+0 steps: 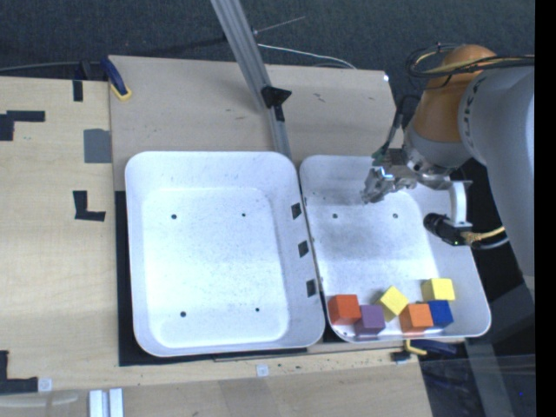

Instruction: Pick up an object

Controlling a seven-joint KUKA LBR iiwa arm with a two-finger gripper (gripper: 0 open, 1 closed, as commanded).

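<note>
1. In the camera view, your gripper hung over the far part of the right bin, near that bin's back rim, with the arm reaching in from the right.
2. You could not tell from this slant whether the jaws were open or closed; nothing could be made out between them.
3. The objects you could pick lay well apart from the gripper, clustered along the right bin's near edge: an orange cube, a purple cube, a yellow cube, a second orange cube, a blue cube and a second yellow cube.
4. The left bin sat beside it on the surface.
5. Judged from this, the pick was not yet done: every cube rested in the bin, and you had the reach, descent, grip and lift left.
</note>
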